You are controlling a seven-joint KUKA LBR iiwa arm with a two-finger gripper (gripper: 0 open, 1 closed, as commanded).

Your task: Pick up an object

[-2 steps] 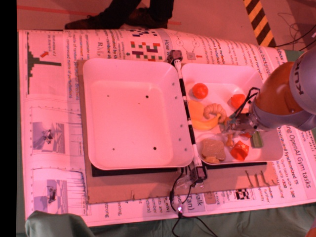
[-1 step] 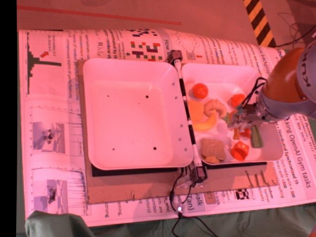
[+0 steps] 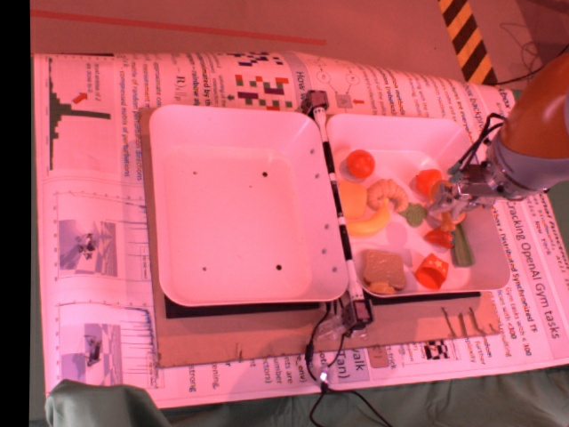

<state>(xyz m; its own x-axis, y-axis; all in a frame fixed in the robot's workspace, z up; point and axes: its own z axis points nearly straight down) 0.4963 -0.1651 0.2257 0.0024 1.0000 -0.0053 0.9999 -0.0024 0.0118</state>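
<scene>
Object for this pick looks, as a judgement, to be one of the small toy foods packed under your claw [image 3: 442,205], which sits low at the three o'clock side of the right-hand shallow white bin [image 3: 391,133]. You cannot tell from this view whether the claw is wide, narrow or gripping anything; the wrist hides that.

What could go wrong: the pieces there lie close together, so a closing claw may nudge a neighbour or catch two at once. The small red chunk [image 3: 438,237] and the dark green strip [image 3: 462,249] lie just beside the claw at its five o'clock, and the strip is close to the bin wall, which may block a clean descent. Rounded pieces may also roll out of a pinch.

Count in the right bin, as far as you can make out:
- one round red tomato-like ball [image 3: 360,163] at eleven o'clock
- one yellow banana [image 3: 370,224] touching one tan curled pastry [image 3: 388,193], near centre
- one pale orange wedge [image 3: 352,199]
- one small green leafy piece [image 3: 412,213]
- one brown flat slab [image 3: 384,268] at seven o'clock
- one red wedge [image 3: 431,272] at six o'clock

The left-hand white bin [image 3: 240,207] shares the surface.
</scene>
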